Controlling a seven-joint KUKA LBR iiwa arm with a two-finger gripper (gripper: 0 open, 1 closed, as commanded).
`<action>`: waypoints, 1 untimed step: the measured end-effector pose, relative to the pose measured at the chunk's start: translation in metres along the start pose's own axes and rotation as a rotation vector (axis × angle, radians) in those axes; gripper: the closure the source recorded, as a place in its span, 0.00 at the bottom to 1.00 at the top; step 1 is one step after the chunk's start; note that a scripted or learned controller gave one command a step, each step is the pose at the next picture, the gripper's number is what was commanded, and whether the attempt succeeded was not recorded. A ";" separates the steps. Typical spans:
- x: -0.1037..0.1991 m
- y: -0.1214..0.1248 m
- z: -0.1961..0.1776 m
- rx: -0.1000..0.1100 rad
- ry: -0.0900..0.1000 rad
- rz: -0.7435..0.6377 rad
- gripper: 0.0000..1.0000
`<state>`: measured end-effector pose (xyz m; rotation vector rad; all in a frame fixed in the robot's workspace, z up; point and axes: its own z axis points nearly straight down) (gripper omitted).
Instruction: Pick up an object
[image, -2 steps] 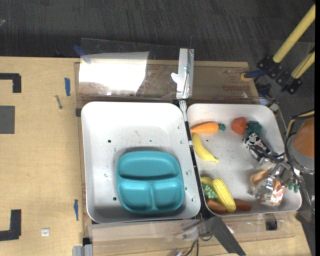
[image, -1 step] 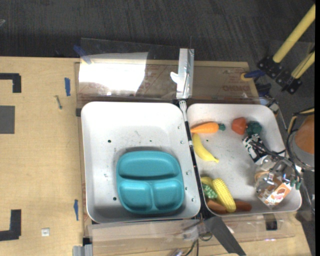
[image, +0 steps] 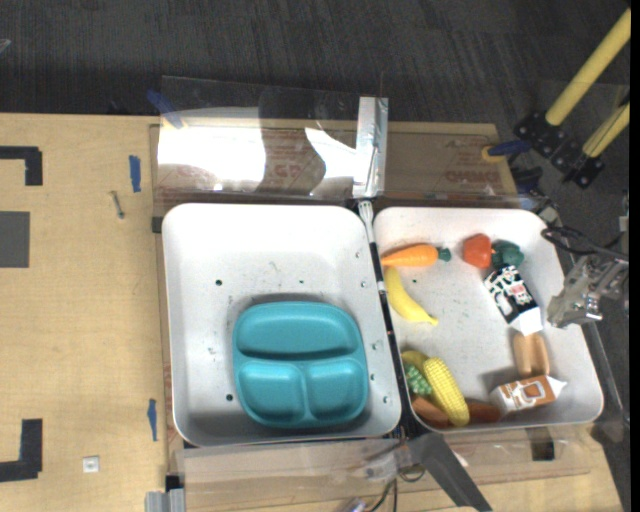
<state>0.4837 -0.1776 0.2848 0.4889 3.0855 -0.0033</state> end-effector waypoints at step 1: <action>-0.087 -0.020 -0.012 -0.001 0.006 -0.276 1.00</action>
